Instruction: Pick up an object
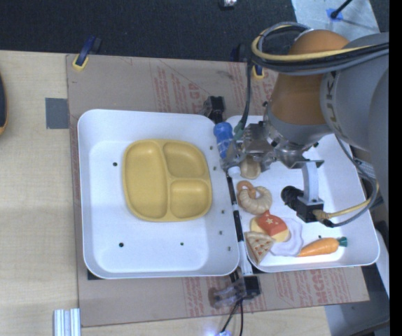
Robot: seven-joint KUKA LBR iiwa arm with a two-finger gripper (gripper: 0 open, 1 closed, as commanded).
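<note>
A grey robot arm [306, 96] with an orange band is reaching in from the right and hanging low over the upper left corner of the right bin [341, 187]. Its jaws are pointing down at a small tan piece [250, 167], which is lying just beside the wall between the two bins. Whether the jaws are apart or together cannot be told, and nothing is showing between them.

The tan piece is looking like the likeliest thing to pick. It is sitting in a tight spot: a blue bottle-like toy [222, 135] is lying close above it, and a toy pretzel [254, 197] is lying just below. A good grasp is probably calling for a straight descent, centred on the piece, so the jaws are closing on it alone and not catching the wall or a neighbour.

Further down the right bin, a red and yellow toy food [271, 226] is touching a brown wedge [258, 245], and a toy carrot [319, 247] is lying near the bottom rim.

The left bin [103, 229] is holding a yellow divided plate [166, 179], its three sections bare. Both bins are sitting on a pale worktop [26, 187].
</note>
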